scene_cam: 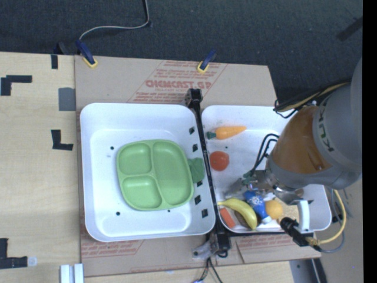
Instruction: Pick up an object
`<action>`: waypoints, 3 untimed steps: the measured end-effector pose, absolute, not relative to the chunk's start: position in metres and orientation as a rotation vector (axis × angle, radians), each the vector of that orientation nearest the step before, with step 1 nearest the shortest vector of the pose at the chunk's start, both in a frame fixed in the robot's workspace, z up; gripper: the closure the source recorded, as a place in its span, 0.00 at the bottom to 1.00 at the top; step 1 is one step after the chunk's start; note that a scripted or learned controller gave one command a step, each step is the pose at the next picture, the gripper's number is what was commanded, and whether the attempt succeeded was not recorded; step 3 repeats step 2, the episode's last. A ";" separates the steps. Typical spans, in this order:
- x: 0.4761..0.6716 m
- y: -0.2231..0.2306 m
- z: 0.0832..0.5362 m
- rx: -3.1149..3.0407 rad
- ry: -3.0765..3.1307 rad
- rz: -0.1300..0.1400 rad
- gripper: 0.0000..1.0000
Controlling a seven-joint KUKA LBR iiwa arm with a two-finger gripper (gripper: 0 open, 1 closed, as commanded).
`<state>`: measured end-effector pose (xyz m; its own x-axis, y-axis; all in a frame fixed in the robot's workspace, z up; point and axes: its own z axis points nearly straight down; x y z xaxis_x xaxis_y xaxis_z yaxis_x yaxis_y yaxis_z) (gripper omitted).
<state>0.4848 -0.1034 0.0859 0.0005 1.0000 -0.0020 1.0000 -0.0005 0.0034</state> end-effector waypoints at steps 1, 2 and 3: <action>0.486 -0.104 0.096 2.219 2.216 0.003 1.00; 0.506 -0.035 0.225 2.220 2.223 0.000 1.00; 0.506 -0.035 0.225 2.220 2.223 0.000 1.00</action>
